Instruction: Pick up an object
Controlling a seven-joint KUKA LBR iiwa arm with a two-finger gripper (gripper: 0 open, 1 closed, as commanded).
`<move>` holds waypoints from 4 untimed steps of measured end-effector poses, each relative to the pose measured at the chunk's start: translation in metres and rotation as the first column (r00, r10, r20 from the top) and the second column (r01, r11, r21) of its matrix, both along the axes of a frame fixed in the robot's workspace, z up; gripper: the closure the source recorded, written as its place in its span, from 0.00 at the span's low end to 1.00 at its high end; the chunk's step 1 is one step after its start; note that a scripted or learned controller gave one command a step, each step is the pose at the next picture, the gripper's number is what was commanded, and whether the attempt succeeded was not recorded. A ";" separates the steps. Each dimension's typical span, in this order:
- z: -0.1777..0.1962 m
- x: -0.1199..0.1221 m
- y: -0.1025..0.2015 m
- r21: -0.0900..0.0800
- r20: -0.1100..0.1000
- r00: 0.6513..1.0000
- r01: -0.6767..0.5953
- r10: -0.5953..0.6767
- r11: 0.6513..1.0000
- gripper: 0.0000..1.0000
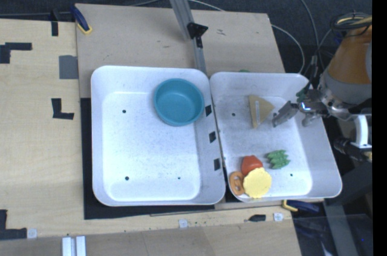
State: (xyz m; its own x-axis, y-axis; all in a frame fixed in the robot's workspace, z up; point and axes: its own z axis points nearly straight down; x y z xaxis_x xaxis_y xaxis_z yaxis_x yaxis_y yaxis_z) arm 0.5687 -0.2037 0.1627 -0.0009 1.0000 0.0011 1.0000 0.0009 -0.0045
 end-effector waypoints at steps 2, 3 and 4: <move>-0.036 -0.008 -0.002 -0.001 0.004 1.000 0.000 0.000 1.000 1.00; 0.006 -0.005 -0.004 -0.002 0.007 1.000 0.000 0.000 1.000 1.00; 0.049 -0.007 -0.006 -0.002 0.007 1.000 0.001 -0.001 1.000 1.00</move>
